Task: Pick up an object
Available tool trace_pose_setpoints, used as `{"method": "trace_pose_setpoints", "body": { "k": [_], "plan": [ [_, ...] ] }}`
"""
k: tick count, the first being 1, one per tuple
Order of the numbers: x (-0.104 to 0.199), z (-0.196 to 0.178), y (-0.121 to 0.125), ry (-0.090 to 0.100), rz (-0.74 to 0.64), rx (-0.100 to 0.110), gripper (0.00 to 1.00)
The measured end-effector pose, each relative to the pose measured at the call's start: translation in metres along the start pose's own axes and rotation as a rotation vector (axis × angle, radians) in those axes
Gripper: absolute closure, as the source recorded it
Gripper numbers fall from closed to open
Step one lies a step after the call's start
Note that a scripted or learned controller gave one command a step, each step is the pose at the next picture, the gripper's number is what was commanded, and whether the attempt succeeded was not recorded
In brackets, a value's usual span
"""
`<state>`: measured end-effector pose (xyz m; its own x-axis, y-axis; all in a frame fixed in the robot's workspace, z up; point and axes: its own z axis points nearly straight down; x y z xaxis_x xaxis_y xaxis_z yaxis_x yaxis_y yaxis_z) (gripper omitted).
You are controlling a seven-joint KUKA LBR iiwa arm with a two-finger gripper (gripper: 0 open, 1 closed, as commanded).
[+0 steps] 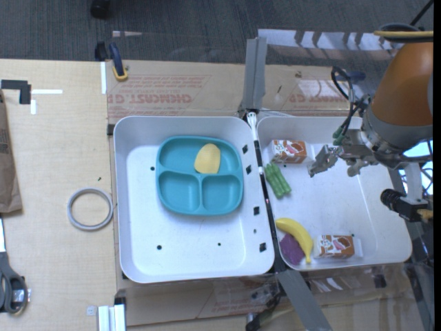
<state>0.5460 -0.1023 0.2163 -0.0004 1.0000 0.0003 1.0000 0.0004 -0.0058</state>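
Tool (339, 161) hangs spread over the right bin (386, 205), pinching nothing.
Two cartons: one (289, 151) just left, one (337, 245) below beside one banana (298, 234); bare floor beneath it.

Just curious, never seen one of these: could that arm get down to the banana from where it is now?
Probably yes. The gripper hangs over the right bin, and the banana lies uncovered near the front corner.

Light wood bench (55, 157) carries a grey tape ring (90, 208) left of the bins. Brown paper bag (8, 158) at left edge. Blue-yellow clamp (117, 61) on a flattened brown cardboard sheet (172, 92) behind.
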Motion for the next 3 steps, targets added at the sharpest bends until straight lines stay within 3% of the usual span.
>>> {"method": "trace_pose_setpoints", "body": {
  "k": [1, 2, 3],
  "plan": [
    [-0.009, 0.093, -0.069, 0.001, 0.178, -0.001, 0.0],
    [0.001, 0.118, -0.062, -0.008, -0.303, -0.023, 0.0],
    [0.003, 0.125, -0.01, -0.001, -0.238, -0.004, 0.0]
  ]
}}
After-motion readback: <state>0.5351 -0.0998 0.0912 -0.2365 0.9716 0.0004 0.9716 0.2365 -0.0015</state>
